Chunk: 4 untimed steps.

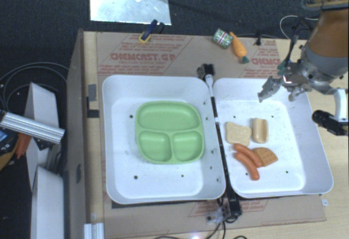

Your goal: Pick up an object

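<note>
The bench [136, 52] bears two white bins [125, 178], a can [222, 37] and a toy carrot [239, 47].

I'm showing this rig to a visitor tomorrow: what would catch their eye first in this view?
Probably the green divided plate, sitting alone in the middle of the left bin. Next, the cluster of toy food in the right bin: a slice of bread, a bun and orange sausages. The gripper hangs over that bin's far edge, apart from the food.
</note>
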Each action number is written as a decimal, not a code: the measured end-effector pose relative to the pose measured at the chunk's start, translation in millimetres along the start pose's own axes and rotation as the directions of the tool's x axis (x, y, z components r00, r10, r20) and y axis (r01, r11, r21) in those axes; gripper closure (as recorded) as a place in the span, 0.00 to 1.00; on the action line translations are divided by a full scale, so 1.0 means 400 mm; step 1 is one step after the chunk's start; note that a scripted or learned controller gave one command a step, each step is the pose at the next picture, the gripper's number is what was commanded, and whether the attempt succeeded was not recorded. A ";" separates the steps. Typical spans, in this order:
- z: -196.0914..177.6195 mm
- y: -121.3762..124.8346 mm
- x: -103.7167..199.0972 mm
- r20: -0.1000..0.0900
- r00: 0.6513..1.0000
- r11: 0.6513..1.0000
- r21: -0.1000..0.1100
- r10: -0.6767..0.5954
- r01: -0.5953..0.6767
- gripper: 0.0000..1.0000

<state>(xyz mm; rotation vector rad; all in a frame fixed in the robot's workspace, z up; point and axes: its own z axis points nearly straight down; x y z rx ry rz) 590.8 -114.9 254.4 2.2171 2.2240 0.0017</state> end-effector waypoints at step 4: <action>0.173 0.016 0.091 -0.001 1.000 1.000 -0.002 -0.001 0.001 1.00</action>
